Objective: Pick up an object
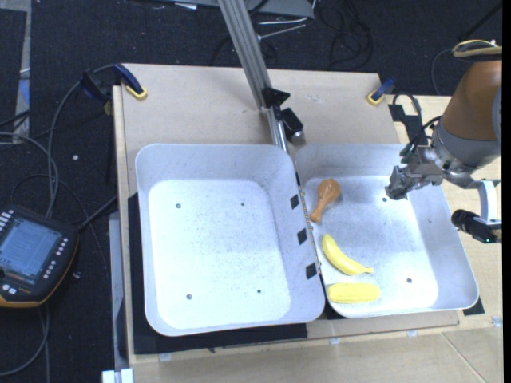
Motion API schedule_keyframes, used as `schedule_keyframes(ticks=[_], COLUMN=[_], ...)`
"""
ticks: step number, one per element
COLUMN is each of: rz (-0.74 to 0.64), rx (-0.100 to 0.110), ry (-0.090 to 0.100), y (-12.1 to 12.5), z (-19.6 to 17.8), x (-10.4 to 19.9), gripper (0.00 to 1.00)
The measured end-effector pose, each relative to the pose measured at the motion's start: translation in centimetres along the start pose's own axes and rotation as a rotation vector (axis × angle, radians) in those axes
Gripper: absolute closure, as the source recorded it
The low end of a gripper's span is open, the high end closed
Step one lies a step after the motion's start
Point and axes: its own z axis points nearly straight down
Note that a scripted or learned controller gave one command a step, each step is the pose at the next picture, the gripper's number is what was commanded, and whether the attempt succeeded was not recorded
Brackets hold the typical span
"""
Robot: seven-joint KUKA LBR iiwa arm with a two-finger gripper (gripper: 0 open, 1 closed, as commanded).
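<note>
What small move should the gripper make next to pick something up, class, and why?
Probably shift toward the bin divider: the gripper sits over bare floor near the right bin's far edge, while the drumstick and the banana lie beside the divider.

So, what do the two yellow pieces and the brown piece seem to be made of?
Banana and yellow block: probably smooth moulded plastic, with an even, saturated colour. Brown drumstick-shaped piece: likely plastic too, with a uniform tan surface. The view is too coarse to be sure.
</note>
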Motion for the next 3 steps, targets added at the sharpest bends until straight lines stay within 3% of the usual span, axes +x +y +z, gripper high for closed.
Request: schedule_keyframes(ticks=[1,2,3], rz=[-0.001,-0.001,-0.005], rx=[-0.001,0.003,0.005], ry=[0.000,0.001,0.003], y=[0.8,0.8,1.3], z=[-6.0,-8.3,-7.1], x=[-0.4,-0.4,5.2], gripper=[1.00,1.00,1.00])
